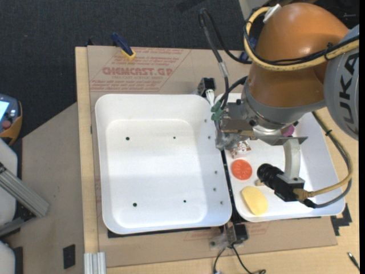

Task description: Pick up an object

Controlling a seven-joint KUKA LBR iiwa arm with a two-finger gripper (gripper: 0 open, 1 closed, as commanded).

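A: How many bins are on the table (148, 67)?

B: Two. The left bin (157, 163) and the right bin (319, 153) sit side by side, with their inner rims touching.

A: Count the objects in the right bin.

B: Three can be counted with confidence. One round orange-red object (242, 169) lies near the bin's left wall. One pale yellow oblong object (254, 200) lies just in front of it, near the front rim. One small white-and-red object (240, 148) lies just behind the orange-red one, directly under the arm. A small patch of magenta (289, 131) shows at the edge of the arm; it cannot be identified.

A: Where is the arm?

B: One arm (291, 56) hangs over the rear half of the right bin. Its orange band covers most of that area.

A: State of the gripper?

B: The gripper (236, 135) sits just above the white-and-red object. Whether it is wide, narrow, or holding anything cannot be determined from this angle.
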